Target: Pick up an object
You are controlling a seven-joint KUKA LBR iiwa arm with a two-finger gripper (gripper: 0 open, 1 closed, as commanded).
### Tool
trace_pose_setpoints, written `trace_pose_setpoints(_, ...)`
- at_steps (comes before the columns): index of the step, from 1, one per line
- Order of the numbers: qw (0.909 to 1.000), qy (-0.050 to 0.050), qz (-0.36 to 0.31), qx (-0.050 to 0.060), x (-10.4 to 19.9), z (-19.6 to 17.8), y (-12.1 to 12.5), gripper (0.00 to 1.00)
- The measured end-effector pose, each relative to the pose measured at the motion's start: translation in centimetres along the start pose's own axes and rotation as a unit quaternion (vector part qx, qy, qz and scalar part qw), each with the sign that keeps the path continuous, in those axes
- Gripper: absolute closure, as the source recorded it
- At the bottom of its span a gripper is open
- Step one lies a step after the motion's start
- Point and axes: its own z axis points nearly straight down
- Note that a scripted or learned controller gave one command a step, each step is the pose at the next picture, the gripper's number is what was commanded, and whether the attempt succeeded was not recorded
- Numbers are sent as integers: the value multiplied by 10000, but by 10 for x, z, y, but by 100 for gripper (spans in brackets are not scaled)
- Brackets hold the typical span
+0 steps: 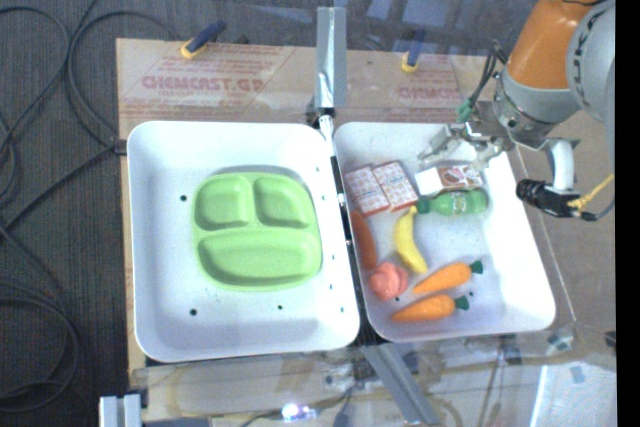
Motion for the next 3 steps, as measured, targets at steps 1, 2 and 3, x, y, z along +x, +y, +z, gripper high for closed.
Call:
trace_pose_setpoints(1, 9992, -8, -388, -6, -15, 82, 17, 0)
trace_pose_setpoints(2, 9993, -6, -386, 23, -15, 77, 17, 100)
trace_pose_setpoints(3, 10000, -10, -94, -1, 37, -19, 14, 100)
